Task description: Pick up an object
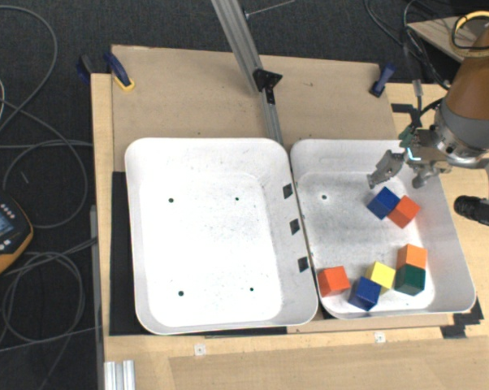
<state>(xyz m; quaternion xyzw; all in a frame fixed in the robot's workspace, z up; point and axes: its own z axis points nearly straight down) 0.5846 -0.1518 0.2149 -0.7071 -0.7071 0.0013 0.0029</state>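
Approach step: pincer (404, 169) hangs spread and empty just above the blue cube (382, 203) touching an orange cube (404, 212) in the right bin (452, 242); next it likely needs lowering to straddle the blue cube, then clenching.

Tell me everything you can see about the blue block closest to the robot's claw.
The blue block is a small, plain, matte cube, possibly wood or foam. It sits turned diagonally on the floor of the right bin, in its upper half. Its right side touches an orange block. The gripper hangs just above and behind it, with nothing seen between the jaws.
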